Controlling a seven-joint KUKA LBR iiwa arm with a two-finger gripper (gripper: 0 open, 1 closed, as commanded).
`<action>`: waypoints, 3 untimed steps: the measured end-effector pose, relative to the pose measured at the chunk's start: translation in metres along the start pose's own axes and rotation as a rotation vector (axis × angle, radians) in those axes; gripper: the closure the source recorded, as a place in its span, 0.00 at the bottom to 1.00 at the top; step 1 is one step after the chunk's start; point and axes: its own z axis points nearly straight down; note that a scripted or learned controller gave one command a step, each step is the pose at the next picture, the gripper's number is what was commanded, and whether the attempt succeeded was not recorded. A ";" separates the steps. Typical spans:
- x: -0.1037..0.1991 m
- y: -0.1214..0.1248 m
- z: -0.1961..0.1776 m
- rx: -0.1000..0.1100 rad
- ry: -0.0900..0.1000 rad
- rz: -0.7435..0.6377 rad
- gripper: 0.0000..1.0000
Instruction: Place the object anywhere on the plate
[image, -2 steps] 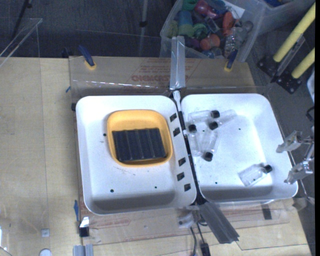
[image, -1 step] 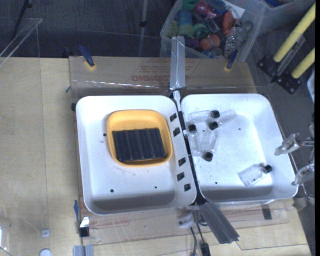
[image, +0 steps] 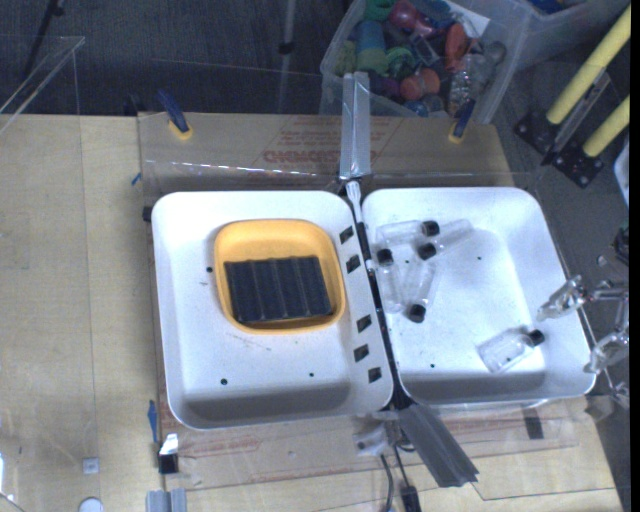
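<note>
My claw waits at the right edge of the right bin, and its thin metal parts are hard to read there, so I cannot tell its state; I see nothing held in it. The things I must choose from are small clear bottles with black caps. Three of them lie in a loose cluster near the divider between the two bins, touching or almost touching each other. One more bottle lies alone on its side in the near right part of the same bin, close to my claw. The yellow plate sits in the left bin with a dark ribbed insert on it. I judge the lonely bottle the easier one, because no neighbours disturb the grasp.
</note>
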 end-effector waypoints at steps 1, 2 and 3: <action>0.002 -0.001 -0.005 0.003 -0.003 0.042 0.00; -0.001 0.000 -0.006 0.003 -0.003 -0.211 0.00; -0.008 -0.004 0.003 0.003 -0.003 -0.530 0.00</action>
